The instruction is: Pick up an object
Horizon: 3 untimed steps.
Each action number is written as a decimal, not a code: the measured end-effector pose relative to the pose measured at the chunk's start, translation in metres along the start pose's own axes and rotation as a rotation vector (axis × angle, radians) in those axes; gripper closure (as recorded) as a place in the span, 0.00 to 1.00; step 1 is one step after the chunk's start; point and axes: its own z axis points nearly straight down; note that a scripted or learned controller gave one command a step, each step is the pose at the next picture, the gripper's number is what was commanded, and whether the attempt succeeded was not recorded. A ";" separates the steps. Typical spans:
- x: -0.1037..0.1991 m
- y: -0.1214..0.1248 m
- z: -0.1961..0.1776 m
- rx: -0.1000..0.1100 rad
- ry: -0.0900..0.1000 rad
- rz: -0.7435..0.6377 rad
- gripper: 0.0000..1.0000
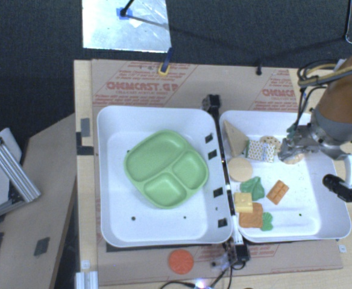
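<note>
Surface (134,80) bearing two white bins. Left bin (113,221) contains a green plate (166,168). Right bin (330,218) contains toy foods; the tool (292,144) hangs over a round cookie (293,156) at the bin's far side, finger state indiscernible.

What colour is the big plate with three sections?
Light green plate, seen in the camera view, in the left bin.

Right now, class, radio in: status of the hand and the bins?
Hand low over right white bin, by patterned block. Green divided plate alone in left bin.
</note>
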 end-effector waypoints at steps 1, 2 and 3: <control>-0.007 0.000 -0.062 0.000 -0.001 0.000 1.00; -0.007 0.001 -0.065 0.004 0.001 0.000 1.00; 0.045 -0.024 -0.062 0.008 0.004 -0.004 1.00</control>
